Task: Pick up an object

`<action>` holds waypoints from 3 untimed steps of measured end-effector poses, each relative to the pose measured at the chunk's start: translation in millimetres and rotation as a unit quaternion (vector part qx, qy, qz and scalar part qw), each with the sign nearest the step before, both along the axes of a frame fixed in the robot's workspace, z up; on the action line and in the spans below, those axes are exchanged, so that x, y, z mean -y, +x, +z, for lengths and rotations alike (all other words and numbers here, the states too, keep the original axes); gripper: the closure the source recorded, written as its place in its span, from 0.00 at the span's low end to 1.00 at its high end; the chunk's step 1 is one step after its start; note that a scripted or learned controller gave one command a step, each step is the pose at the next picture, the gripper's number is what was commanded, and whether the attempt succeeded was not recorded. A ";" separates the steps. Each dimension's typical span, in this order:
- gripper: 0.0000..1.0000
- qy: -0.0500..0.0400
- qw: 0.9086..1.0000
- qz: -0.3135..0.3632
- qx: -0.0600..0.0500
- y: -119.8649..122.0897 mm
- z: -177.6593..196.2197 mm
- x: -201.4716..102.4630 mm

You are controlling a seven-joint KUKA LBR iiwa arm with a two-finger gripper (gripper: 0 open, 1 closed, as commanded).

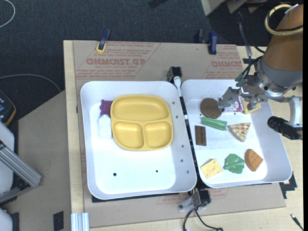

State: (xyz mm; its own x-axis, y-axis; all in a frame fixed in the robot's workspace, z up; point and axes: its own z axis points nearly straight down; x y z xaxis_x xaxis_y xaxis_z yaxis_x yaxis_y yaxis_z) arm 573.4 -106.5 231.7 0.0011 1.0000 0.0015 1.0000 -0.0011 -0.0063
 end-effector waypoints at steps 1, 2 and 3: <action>0.00 0.000 1.000 0.000 -0.001 -4.2 -59.6 7.5; 0.00 0.001 1.000 0.000 -0.001 -13.6 -114.4 -0.2; 0.00 0.001 1.000 0.000 0.003 -12.1 -145.3 -0.9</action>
